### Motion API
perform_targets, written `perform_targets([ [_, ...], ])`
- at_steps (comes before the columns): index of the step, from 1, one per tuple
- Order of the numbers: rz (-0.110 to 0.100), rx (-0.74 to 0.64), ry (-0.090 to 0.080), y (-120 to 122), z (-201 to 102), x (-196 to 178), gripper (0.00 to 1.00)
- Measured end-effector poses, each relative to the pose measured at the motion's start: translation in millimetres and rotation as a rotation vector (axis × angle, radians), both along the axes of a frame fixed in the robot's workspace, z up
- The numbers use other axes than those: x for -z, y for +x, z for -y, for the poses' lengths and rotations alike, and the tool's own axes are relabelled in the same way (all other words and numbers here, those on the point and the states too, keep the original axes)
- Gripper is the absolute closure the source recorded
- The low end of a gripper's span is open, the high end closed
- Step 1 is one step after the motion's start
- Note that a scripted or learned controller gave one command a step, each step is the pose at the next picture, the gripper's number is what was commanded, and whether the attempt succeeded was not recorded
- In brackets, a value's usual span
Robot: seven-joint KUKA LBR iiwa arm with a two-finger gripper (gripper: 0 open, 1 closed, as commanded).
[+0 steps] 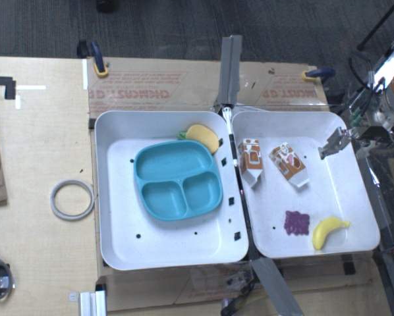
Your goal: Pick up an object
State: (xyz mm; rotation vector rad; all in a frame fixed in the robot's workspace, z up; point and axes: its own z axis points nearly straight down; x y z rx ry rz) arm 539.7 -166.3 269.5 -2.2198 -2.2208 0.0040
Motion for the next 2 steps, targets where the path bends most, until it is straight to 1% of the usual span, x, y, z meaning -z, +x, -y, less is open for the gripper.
perform_targets([
  [1,-0.002,0.440,0.000,16,-49,126,0.00],
  [2,0.003,-0.219,0.000,103,-41,151,0.00],
])
